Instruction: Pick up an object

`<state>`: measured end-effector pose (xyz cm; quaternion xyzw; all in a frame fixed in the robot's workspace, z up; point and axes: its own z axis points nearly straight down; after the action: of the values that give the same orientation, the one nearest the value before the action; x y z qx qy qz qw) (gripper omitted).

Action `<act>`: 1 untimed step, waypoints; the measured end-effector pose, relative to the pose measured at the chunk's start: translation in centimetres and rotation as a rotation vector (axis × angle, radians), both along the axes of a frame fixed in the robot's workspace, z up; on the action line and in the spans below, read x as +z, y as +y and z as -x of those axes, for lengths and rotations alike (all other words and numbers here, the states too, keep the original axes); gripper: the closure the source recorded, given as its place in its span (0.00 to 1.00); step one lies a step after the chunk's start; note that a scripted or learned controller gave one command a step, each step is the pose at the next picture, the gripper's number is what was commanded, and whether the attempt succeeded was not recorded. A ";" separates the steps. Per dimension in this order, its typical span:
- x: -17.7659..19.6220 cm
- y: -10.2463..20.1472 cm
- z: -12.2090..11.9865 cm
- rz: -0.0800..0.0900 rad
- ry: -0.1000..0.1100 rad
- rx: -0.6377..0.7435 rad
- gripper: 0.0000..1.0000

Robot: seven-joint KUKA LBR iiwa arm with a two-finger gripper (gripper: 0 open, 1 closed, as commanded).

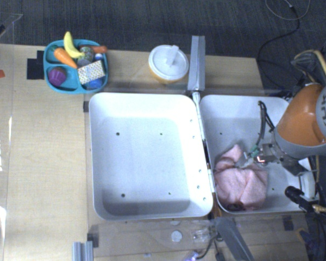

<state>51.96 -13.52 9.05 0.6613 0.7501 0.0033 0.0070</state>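
Note:
A crumpled pink cloth (pixel 238 179) lies in the front left part of the right bin (pixel 233 116). My gripper (pixel 249 159) hangs low over the cloth's upper right part, at or touching the fabric. The grey arm with its orange band (pixel 301 123) reaches in from the right. The fingertips blend into the folds of the cloth, so their state is unclear.
The left bin (pixel 146 151) lies beside the right one, with a metal divider (pixel 196 64) behind them. A blue tray of toy food (pixel 76 64) and a white lidded container (pixel 168 63) stand at the back of the bench. Cables run at the right.

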 end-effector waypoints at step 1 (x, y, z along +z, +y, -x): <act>0.0 4.2 -2.3 -0.002 -0.003 0.033 0.00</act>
<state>54.29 -9.34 9.07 0.6489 0.7608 0.0050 0.0074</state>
